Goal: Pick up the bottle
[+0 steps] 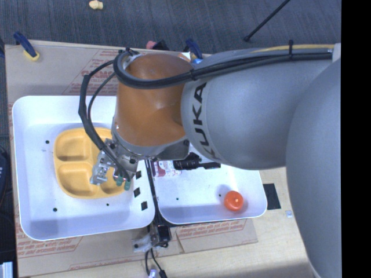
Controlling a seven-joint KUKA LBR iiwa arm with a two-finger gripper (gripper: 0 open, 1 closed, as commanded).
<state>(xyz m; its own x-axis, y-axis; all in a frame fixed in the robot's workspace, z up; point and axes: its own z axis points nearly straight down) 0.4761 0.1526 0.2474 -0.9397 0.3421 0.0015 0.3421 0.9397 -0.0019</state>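
Observation:
My gripper [109, 176] hangs low over the left bin [29, 155], above the right edge of a yellow divided tray [75, 161]. A pale object with a red-printed label and a dark end [174, 167] lies in the right bin, close to the divider between the bins. It looks like the bottle on its side, and the arm hides most of it. The gripper is to the left of it, across the divider, and is not touching it. The orange band and grey wrist [153, 103] cover the back of both bins.
A small orange ball [233, 200] rests near the front right of the right bin [255, 204]. Blue clamps [26, 45] hold the cardboard at the bench's back edge. A cable fitting [152, 239] sits at the front between the bins.

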